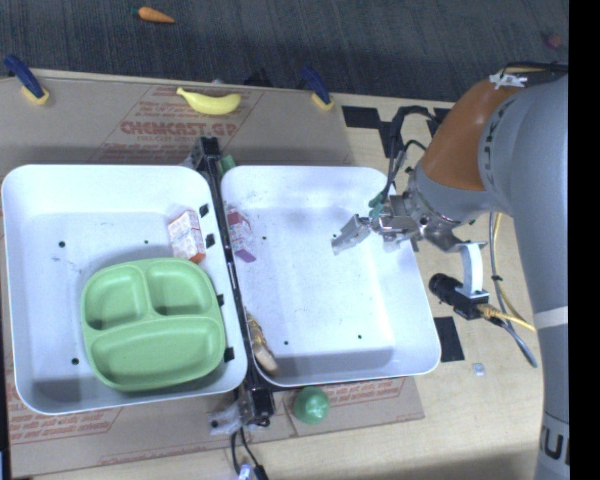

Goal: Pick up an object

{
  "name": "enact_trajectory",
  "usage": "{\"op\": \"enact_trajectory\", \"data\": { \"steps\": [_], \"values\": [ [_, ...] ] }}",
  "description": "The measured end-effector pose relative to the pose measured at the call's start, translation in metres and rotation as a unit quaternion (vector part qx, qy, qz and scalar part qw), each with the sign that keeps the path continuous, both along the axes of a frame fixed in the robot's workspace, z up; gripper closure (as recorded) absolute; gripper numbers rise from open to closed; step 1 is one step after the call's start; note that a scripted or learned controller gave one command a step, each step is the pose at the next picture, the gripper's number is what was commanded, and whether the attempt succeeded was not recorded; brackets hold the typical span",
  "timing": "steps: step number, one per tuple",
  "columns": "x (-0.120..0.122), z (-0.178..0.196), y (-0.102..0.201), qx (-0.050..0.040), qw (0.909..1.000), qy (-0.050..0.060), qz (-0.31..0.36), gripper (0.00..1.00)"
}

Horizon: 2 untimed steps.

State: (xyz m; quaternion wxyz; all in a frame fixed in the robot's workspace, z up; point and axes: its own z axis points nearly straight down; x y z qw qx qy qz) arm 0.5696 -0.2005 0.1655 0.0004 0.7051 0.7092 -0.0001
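Camera view — gripper (pixel 352 234) over right bin (pixel 310 348)

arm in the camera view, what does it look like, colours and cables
The arm is thick, rounded and grey, with an orange band above the wrist. Its gripper is small, metallic grey. Black cables loop by the wrist, and a yellow cable trails below it.

A dark grey carpet floor (pixel 280 18) runs along the top of the view. A small orange thing (pixel 156 14) lies on it near the top left. Below, a pale wooden bench (pixel 480 408) carries a brown cardboard sheet (pixel 130 118) with red printing, held at its far edge by blue clamps (pixel 26 80). Light is even and soft.
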Motion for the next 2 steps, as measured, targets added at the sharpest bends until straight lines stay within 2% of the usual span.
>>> {"op": "enact_trajectory", "data": {
  "steps": [1, 2],
  "values": [
    [-0.030, 0.050, -0.011, -0.0004, 1.0000, -0.001, -0.001, 0.00],
    [-0.061, -0.014, -0.010, 0.0013, 1.0000, 0.002, 0.000, 0.00]
  ]
}}
